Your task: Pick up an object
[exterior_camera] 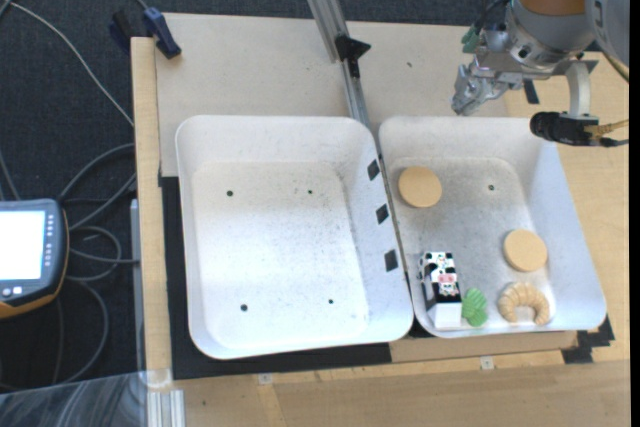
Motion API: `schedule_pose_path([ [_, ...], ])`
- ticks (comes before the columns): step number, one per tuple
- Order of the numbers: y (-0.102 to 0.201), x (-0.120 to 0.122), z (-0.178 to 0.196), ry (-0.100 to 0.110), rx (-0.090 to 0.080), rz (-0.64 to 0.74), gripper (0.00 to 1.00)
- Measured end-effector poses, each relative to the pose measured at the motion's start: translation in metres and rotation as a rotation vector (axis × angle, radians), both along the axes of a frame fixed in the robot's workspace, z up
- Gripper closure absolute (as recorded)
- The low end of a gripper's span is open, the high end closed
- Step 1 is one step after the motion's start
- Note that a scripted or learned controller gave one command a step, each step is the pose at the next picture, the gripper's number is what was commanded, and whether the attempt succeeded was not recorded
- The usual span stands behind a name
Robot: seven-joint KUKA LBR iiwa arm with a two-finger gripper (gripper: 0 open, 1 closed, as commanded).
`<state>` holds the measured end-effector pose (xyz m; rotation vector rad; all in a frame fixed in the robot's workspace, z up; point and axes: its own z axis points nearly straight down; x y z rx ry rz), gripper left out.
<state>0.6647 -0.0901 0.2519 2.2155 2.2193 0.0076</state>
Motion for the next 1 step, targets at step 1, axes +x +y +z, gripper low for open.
schedule_pose_path([
  [1, 0.0587, -0.0260, -0.0047, 0.011, 0.004, 0.004, 1.00],
])
